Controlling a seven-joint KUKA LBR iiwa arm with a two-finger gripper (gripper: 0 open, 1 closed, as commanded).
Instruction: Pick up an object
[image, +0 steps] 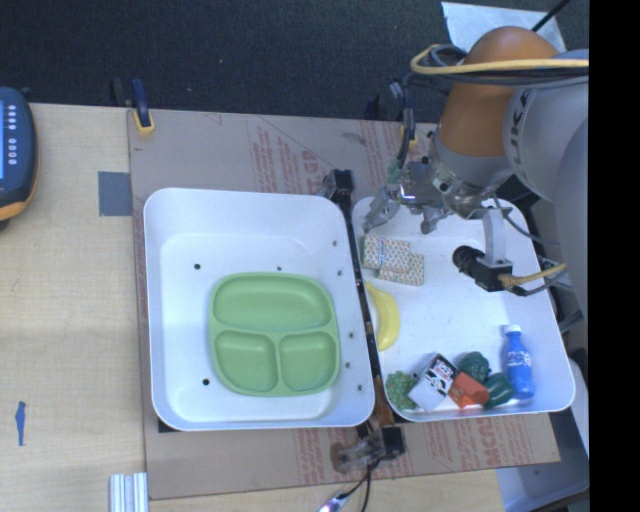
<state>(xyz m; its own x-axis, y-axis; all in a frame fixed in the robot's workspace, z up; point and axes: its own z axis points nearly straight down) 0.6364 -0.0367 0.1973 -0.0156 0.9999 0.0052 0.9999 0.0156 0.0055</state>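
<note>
The gripper (405, 208) hangs over the far end of the right bin (545, 320), fingers apart, holding nothing. Just near it lies a patterned packet (393, 259), likely the thing to grab. Nothing is picked up yet.

Bright, even overhead light; soft shadows, slight blur.

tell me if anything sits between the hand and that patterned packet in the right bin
Nothing visible does. The hand is at the right bin's far end, just above the patterned packet, with bare white floor between them. The yellow banana lies on the packet's near side, out of the path.
</note>
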